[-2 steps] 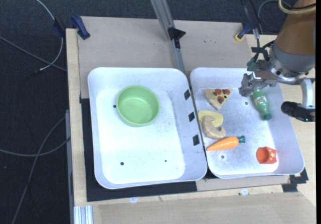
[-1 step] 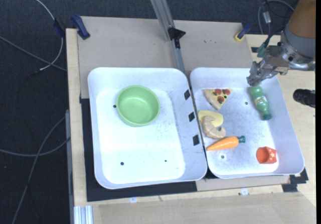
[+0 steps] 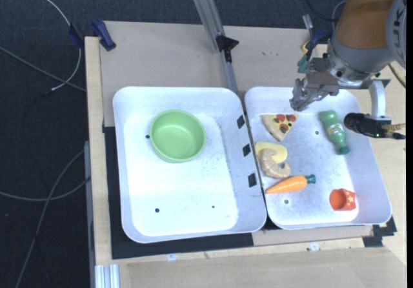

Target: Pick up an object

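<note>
Camera view — jaws [image 3: 299, 103] over right bin's [image 3: 377, 183] far rim, beside pizza slice [image 3: 279, 125]

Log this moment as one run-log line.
stage: approach | gripper: above right white bin, far edge | nearest: pizza slice toy | grasp: none seen | left white bin: green plastic bowl

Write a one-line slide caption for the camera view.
Claw hovers above the triangular pizza-slice toy in the right white bin; a round green plastic bowl sits in the left white bin.
</note>
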